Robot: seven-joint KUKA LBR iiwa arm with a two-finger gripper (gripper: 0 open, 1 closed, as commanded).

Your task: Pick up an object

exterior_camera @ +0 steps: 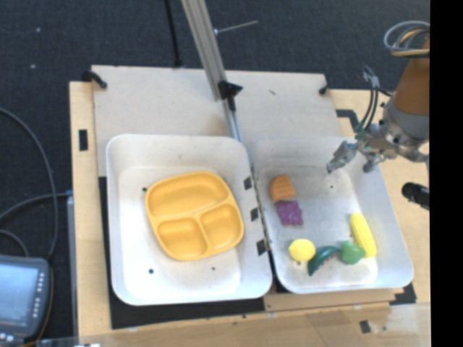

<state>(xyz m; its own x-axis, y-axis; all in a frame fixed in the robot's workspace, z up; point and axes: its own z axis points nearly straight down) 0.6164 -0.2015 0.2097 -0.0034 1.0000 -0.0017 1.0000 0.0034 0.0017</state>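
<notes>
Camera view | gripper (pixel 353 157) over right bin's far-right rim | orange obj (pixel 283 188) to its left, apart

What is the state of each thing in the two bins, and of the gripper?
Gripper: above the right bin's far edge, holding nothing.
Yellow tray: flat in the left bin, compartments bare.
Orange piece: lying free.
Purple piece: lying free.
Yellow ball: touching the green pieces.
Corn: lying by the right wall.
</notes>
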